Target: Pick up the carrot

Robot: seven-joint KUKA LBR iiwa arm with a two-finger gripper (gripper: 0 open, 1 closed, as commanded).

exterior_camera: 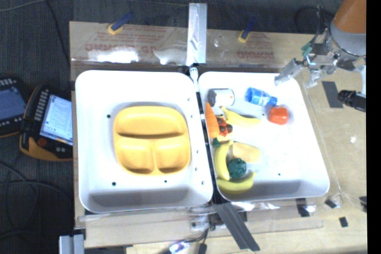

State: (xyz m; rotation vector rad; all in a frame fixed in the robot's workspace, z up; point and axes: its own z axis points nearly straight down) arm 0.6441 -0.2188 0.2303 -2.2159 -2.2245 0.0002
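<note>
The carrot (pixel 211 121) is a slim orange stick with a green end. It lies lengthwise against the left wall of the right bin (pixel 309 146). My gripper (pixel 296 75) hangs over the bin's far right corner, well to the right of the carrot and apart from it. Its fingers are open and hold nothing. The grey arm with its orange band (pixel 351 9) reaches in from the upper right.
Crowding the carrot are a small red-and-black toy (pixel 224 126), a grey cylinder (pixel 221 96) and a banana (pixel 233 180) with a green item (pixel 238 168) on it. A blue can (pixel 259 97) and a red tomato (pixel 278 115) lie nearer the gripper. The left bin (pixel 95 128) holds a yellow divided tray (pixel 153 138).
</note>
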